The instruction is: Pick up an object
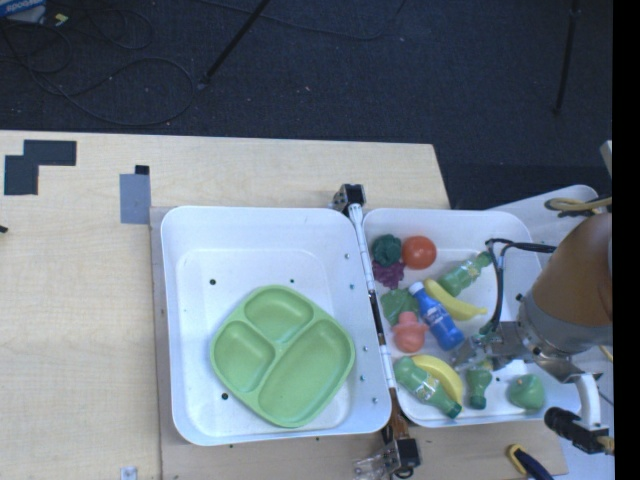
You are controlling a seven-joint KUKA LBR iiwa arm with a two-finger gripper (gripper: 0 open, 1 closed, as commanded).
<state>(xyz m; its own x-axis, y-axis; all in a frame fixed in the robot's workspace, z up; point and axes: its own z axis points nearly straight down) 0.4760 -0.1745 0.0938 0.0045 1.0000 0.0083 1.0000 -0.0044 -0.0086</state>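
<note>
The end effector (487, 351) is low over the right shallow white bin (520, 230), honestly can't tell its state. Small green plastic bottle (477, 387) sits just below it; I'd drop straight down, centred, clear of the yellow plastic banana (440, 372).

Plate (283, 353) in left bin (190, 268)

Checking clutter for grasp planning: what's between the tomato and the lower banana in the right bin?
In the camera view, the blue bottle lies between the tomato and the lower banana, with another banana beside it.
</note>
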